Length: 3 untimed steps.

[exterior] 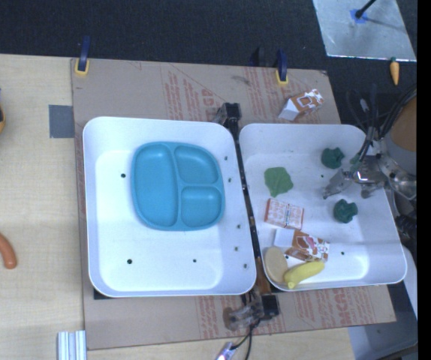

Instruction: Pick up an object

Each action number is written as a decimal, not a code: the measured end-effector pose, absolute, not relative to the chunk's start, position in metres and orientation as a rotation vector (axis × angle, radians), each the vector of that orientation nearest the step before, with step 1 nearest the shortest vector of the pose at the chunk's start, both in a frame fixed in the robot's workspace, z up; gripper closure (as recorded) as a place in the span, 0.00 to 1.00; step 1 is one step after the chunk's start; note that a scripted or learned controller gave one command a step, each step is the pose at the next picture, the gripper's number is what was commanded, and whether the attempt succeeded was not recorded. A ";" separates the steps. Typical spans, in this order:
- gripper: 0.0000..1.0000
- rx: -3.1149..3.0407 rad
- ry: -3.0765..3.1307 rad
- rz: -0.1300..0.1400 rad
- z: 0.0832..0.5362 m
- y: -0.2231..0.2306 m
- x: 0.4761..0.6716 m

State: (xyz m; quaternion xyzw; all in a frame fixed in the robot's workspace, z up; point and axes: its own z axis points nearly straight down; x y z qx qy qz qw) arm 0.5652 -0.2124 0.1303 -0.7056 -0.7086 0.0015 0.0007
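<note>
Holding blue plate point(176, 185): left bin point(103, 201); banana point(304, 273): right bin point(381, 253).

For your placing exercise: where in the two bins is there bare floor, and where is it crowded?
Free: left bin floor below the blue tray; right bin's top-middle strip above the leaf. Crowded: its lower-left corner by the banana, and around the claw.

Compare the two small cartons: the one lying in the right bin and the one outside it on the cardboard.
The carton in the bin lies near the front of the right bin, touching the banana; the carton on the cardboard lies alone beyond the bin's far rim. The bin carton sits among other items; the outside one has bare cardboard around it. Both are small, white and brown, and lying tipped over.
</note>
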 end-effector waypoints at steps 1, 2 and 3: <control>0.00 -2.215 -2.225 0.004 0.092 -0.212 0.546; 1.00 -2.213 -2.228 0.007 0.102 -0.213 0.546; 1.00 -2.213 -2.229 0.002 0.092 -0.124 0.586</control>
